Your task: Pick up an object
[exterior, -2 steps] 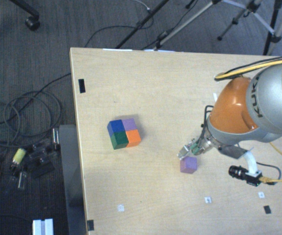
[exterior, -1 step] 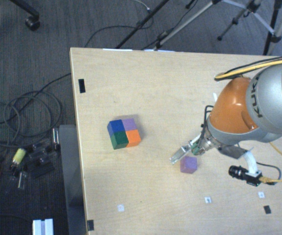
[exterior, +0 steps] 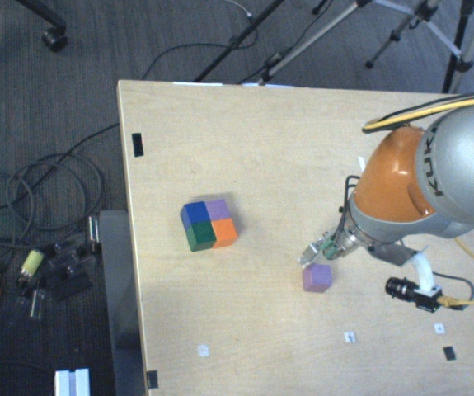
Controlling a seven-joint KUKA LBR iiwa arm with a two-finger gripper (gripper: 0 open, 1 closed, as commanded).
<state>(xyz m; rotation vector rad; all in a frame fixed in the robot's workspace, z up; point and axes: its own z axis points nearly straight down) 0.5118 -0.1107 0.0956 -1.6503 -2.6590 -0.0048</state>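
The gripper (exterior: 314, 254) hangs just above a purple cube (exterior: 317, 278); whether it's spread or closed, I can't tell.

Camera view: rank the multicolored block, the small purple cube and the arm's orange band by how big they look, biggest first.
1. orange band, though it sits nearer the camera, which inflates it
2. multicolored block
3. small purple cube
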